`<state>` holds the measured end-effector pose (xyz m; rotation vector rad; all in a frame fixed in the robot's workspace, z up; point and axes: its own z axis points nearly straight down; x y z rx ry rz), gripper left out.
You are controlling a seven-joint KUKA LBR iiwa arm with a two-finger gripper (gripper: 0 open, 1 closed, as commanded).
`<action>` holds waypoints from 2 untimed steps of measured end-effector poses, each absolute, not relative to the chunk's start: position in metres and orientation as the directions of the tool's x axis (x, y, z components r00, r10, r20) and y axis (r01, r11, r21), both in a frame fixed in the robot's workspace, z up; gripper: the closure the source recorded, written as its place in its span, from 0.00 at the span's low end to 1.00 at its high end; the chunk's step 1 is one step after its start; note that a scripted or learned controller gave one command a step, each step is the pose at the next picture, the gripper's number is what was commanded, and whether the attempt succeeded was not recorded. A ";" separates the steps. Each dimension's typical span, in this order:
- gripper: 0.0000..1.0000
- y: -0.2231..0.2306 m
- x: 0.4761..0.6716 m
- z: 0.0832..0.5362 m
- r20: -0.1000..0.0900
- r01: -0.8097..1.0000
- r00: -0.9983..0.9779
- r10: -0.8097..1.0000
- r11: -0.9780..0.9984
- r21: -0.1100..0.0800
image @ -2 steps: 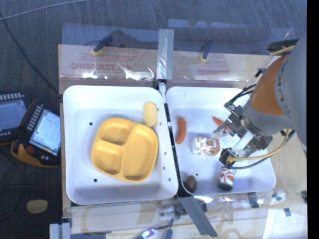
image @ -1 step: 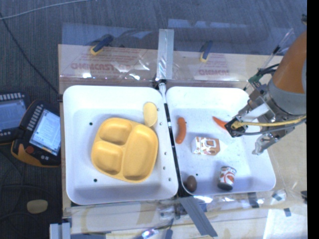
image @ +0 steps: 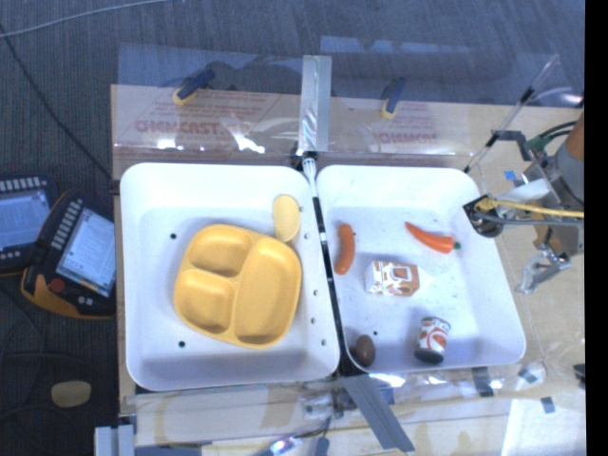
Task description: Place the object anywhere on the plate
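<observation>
A yellow divided plate (image: 237,283) lies in the left bin (image: 142,207). A pale yellow oval piece (image: 286,217) rests against the plate's far right rim. In the right bin (image: 494,293) lie an orange-brown sausage (image: 345,248), a carrot (image: 430,238), a small white and orange carton (image: 393,277), a little can (image: 432,339) and a dark brown round thing (image: 362,350). My gripper (image: 540,272) hangs just outside the right bin's right wall, apart from every object and with nothing seen in it.
A raised divider (image: 325,255) separates the two bins. A clear plastic sheet (image: 285,112) covers the bench behind them. A tablet and an orange-edged handset (image: 66,255) lie on the floor at the left.
</observation>
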<state>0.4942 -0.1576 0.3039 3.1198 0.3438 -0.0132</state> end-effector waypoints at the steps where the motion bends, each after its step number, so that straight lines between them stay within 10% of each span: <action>1: 0.00 -0.225 0.484 0.306 -0.008 0.200 0.980 0.200 -0.980 0.001; 2: 1.00 -0.224 0.485 0.313 -0.018 0.204 0.979 0.204 -0.979 0.000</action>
